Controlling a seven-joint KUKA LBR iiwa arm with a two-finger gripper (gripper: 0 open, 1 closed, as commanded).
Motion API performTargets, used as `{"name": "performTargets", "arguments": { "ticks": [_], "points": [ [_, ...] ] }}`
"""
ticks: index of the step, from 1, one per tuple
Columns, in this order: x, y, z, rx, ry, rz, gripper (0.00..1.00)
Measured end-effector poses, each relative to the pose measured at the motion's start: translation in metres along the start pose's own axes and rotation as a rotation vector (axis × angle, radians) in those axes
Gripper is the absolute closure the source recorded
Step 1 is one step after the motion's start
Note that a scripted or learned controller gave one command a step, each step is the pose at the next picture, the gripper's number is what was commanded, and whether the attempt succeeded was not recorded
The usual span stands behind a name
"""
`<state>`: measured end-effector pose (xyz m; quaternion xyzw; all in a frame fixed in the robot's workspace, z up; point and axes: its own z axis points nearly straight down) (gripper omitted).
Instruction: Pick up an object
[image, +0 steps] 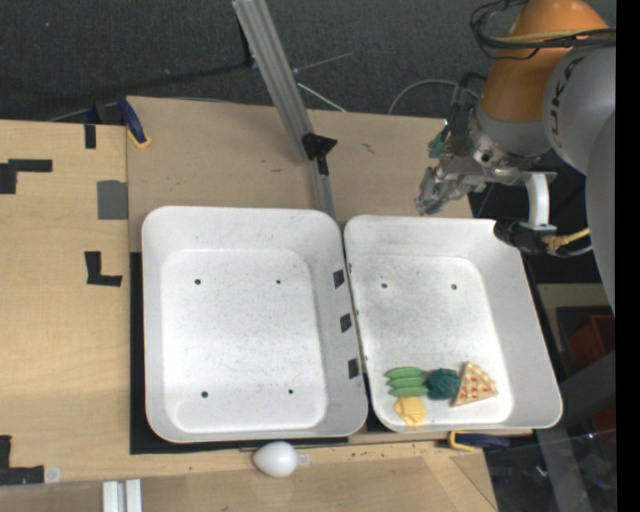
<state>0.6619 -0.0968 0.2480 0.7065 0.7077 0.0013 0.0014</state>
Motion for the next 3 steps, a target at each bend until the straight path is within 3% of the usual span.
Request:
{"name": "performTargets", "arguments": {
  "ticks": [3],
  "points": [
    [0.157,-0.050,0.035,0.008,0.001,-0.005,1.00]
  ]
}}
